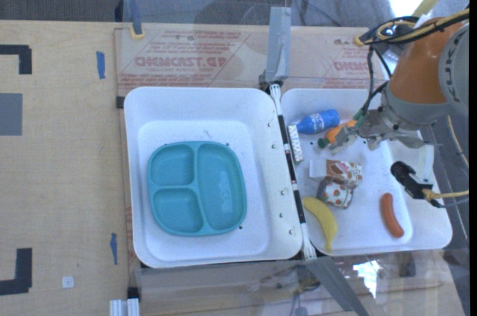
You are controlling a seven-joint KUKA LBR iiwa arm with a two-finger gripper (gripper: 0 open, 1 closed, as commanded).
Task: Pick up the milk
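Milk carton (343,171) lies untouched among toys in the right bin (440,229); gripper (370,124) hovers just above-right, finger state unclear; pickup not yet done.

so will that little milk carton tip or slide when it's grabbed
The small boxy white-and-brown milk carton lies tilted against a red-spotted carton, so it may shift when nudged. It looks like light cardboard, probably crushable. Flat faces suggest sliding rather than rolling.

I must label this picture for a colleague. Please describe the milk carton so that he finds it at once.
Look in the right white bin. Near its middle lies the milk carton, a small box with brown-and-white print. A similar spotted carton sits just below it, with the banana lower still.
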